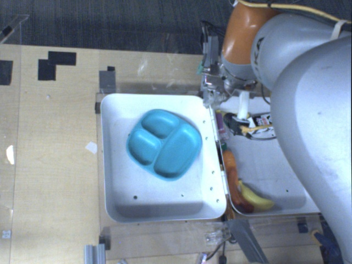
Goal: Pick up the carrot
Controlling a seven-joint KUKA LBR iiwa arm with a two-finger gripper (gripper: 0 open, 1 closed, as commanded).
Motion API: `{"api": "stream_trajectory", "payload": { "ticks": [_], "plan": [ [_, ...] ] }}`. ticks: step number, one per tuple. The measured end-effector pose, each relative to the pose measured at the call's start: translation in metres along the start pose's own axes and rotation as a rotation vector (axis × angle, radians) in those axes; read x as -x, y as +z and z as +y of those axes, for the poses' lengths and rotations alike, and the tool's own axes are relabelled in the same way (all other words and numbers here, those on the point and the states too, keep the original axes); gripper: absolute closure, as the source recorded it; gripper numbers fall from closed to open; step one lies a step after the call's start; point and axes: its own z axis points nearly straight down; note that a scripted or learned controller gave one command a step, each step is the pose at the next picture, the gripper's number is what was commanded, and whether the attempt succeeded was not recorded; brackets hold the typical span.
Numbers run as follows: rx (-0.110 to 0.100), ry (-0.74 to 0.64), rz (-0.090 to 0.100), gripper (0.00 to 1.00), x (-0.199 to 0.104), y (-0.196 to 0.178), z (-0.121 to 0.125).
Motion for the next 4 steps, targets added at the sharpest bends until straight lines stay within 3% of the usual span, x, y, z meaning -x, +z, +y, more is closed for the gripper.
{"api": "stream_trajectory", "payload": {
  "ticks": [1,2,3,4],
  "plan": [
    [0.004,-0.429,0.001,1.00,-0.030,-0.020,-0.004],
    [0.003,-0.701,0.001,1.00,-0.044,-0.019,-0.006],
    [0.006,-0.940,0.001,1.00,-0.127,-0.042,-0.017],
    [0.005,-1.215,0.000,1.00,-0.086,-0.038,-0.017]
  ]
}}
